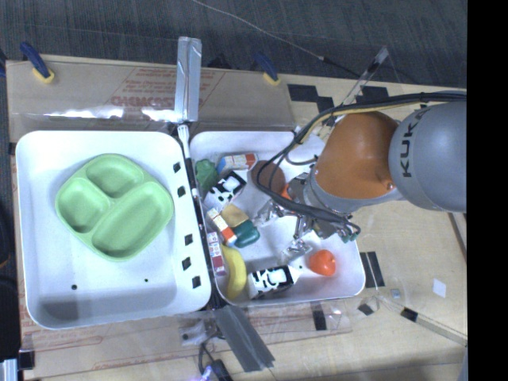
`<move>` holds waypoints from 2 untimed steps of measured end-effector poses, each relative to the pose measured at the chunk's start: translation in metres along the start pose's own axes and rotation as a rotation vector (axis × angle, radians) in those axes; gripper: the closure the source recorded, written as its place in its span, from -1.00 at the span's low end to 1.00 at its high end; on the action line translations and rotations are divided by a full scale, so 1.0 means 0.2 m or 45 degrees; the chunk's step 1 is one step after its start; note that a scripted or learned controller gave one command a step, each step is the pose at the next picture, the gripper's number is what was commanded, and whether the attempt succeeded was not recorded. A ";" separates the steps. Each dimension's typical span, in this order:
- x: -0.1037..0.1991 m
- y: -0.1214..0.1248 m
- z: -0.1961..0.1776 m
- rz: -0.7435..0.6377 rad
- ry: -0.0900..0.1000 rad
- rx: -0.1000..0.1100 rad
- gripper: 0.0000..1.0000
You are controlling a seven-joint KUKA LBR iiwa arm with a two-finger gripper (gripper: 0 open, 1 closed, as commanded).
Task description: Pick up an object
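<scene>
My gripper (295, 240) reaches down into the right bin (349, 288), under the orange wrist band (357, 157). It hangs over the bin floor between a teal block (244, 233) on its left and an orange-red round object (322, 262) on its lower right. Nothing shows held in it. Along the bin's left side lie a banana (232, 271), a tan block (234, 213), a black-and-white item (228, 186) and a green object (206, 169). A black-and-white box (271, 278) lies at the front. An orange-and-white box (237, 162) lies at the back.
The left bin (48, 292) holds a green divided plate (115, 205). The arm's body and cables cover the right bin's far right part. A metal divider post (189, 78) stands behind where the bins meet.
</scene>
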State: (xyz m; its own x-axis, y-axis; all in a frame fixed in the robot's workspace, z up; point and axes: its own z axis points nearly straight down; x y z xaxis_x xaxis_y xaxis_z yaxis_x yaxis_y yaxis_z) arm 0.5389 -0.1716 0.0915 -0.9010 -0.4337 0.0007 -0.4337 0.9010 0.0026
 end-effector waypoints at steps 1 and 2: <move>-0.44 -0.25 -0.01 -0.150 -0.007 0.008 -1.00; -0.44 -0.25 -0.07 -0.151 -0.012 0.010 1.00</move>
State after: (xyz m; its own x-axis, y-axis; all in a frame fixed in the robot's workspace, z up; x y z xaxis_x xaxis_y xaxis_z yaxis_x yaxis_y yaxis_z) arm 0.6406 -0.1789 0.1057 -0.8435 -0.5371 -0.0083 -0.5370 0.8435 -0.0057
